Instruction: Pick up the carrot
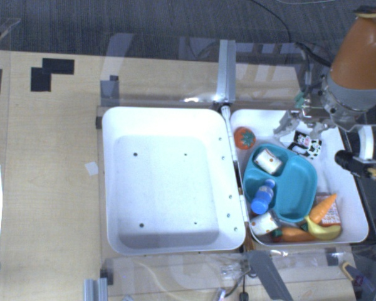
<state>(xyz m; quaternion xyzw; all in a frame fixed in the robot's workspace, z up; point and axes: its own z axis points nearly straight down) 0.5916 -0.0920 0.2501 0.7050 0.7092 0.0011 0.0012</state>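
**A:** From the overhead camera, where's the carrot (326,207)?

**B:** Near the front right of the right bin (362,221), lying tilted just beside the teal bowl (294,187) and touching, or nearly touching, the banana (323,230). There's a second orange piece (292,234) along the front wall that may be another carrot; I can't tell.

**A:** And the gripper (302,121)?

**B:** It hangs over the back of the same bin, well apart from the carrot. Whether it's spread or pressed together I cannot tell; nothing shows in it.

**A:** What could go wrong?

**B:** I'd judge crowding the main risk. The bowl rim, the banana and the bin wall hem the carrot in, so a descent could land on a neighbour or pinch the banana instead. The carrot's taper could also let it slip out.

**A:** Surface and room?

**B:** A pale wooden bench (44,168) with black marker patches, the left bin (163,174) beside it, dark carpet behind, and a cable (282,19) trailing across it.
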